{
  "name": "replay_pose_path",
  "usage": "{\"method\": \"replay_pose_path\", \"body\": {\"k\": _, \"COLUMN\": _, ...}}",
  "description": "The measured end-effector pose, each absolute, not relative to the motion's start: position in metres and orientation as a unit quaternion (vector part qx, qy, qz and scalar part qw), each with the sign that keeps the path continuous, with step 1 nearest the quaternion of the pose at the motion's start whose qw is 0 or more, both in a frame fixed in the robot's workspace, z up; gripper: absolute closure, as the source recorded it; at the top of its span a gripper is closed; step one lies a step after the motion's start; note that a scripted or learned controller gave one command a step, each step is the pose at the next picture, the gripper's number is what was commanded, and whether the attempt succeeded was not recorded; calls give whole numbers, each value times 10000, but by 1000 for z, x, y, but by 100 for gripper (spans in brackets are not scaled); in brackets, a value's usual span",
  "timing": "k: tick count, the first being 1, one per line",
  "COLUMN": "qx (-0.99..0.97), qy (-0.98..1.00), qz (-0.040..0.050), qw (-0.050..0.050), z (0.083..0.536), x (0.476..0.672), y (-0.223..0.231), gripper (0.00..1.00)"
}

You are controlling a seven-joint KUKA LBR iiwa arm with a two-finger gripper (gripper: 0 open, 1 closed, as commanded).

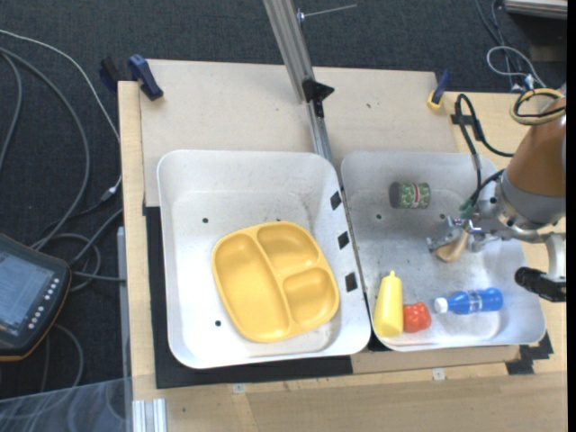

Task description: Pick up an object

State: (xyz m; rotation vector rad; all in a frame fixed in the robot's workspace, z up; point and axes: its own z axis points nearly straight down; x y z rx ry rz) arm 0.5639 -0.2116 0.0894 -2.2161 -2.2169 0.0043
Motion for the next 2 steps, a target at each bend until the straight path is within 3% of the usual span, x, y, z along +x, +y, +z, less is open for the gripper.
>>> {"method": "replay_pose_path", "body": {"k": 1, "qx": -7065, "qy": -7077, "qz": -10, "qw": -1, "z": 104, "x": 566, "y": -212, "gripper": 100}}
{"method": "replay_pose_path", "body": {"k": 2, "qx": -7064, "qy": -7078, "qz": -19, "qw": -33, "z": 167, "x": 571, "y": -206, "gripper": 100}}
